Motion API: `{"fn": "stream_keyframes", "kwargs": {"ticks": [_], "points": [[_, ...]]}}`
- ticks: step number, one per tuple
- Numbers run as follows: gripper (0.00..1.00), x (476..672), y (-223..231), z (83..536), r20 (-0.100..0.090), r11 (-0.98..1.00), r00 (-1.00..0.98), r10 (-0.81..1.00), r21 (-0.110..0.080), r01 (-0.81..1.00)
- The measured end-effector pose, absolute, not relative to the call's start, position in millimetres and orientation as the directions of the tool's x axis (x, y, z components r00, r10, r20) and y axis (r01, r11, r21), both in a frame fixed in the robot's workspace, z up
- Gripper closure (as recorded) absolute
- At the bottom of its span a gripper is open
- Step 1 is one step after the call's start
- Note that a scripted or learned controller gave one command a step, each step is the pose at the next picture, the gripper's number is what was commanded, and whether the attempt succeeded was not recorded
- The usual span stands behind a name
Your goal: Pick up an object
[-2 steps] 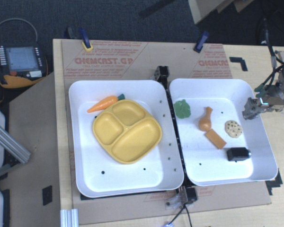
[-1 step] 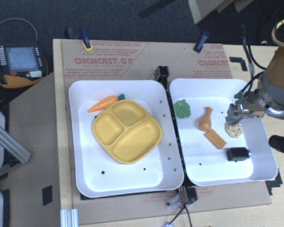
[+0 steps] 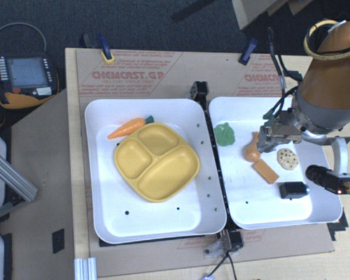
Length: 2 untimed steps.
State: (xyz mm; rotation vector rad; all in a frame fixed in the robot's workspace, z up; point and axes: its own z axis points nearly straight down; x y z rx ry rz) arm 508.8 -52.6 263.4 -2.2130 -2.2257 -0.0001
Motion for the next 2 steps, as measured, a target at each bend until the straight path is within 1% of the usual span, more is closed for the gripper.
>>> {"fn": "stream_keyframes", "kwargs": {"ticks": [1, 2], "points": [[1.0, 495.2, 3, 251, 0.002, 0.004, -0.004, 1.0, -0.004, 1.0], [1.0, 490.5, 58, 251, 0.002, 0.005, -0.005, 1.0, -0.003, 1.0]]}}
